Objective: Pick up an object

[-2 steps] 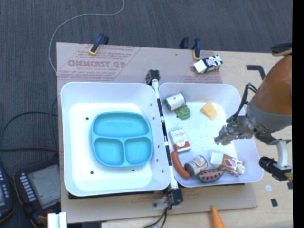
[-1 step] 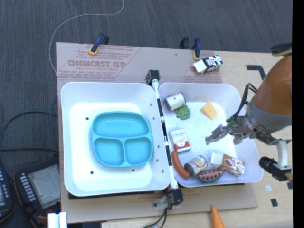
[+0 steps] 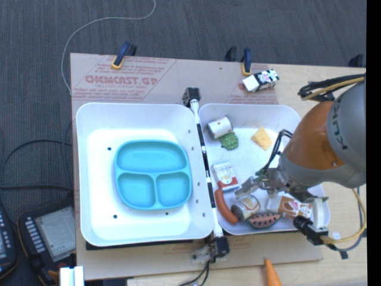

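Orange-banded arm [image 3: 324,145] leans over my right bin [image 3: 286,113]; the hand [image 3: 257,183] hangs low above a round can [image 3: 245,206], between hotdog [image 3: 224,205] and melon slice [image 3: 265,220]. I judge this the approach step. Fingers [image 3: 247,186] stand narrowly apart, gripping nothing; next comes descent, then closure on smooth, curved metal.

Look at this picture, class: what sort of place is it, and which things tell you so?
Probably a robotics lab or test bench. A robot arm reaches over two white bins clamped to a board; one bin holds toy food like a hot dog, and loose cables cross the carpet.
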Controlling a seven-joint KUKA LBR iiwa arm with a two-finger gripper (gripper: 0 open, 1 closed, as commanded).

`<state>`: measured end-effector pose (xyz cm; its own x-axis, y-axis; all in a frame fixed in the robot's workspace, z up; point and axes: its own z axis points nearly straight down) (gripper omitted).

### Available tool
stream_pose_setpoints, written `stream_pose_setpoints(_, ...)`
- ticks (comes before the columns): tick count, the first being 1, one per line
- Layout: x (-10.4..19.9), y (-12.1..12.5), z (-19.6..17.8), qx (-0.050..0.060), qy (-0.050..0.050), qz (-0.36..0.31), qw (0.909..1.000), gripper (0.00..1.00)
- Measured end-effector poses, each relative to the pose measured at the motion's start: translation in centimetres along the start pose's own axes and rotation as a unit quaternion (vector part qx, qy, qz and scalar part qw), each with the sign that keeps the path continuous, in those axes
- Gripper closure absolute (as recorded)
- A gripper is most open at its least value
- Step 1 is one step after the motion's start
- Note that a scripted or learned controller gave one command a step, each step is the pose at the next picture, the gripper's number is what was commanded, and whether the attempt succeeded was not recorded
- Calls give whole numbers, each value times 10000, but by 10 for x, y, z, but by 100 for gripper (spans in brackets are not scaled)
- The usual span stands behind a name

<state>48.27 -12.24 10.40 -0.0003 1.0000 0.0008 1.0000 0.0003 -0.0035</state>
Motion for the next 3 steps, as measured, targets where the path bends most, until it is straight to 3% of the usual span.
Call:
stream_pose_setpoints(1, 0, 1, -10, -5, -1, 1, 10000, 100)
stream_pose_setpoints(2, 66, 20, -80, -21, -5, -4, 10000, 100)
stream_pose_setpoints(3, 65, 20, -80, -18, -7, -7, 10000, 0)
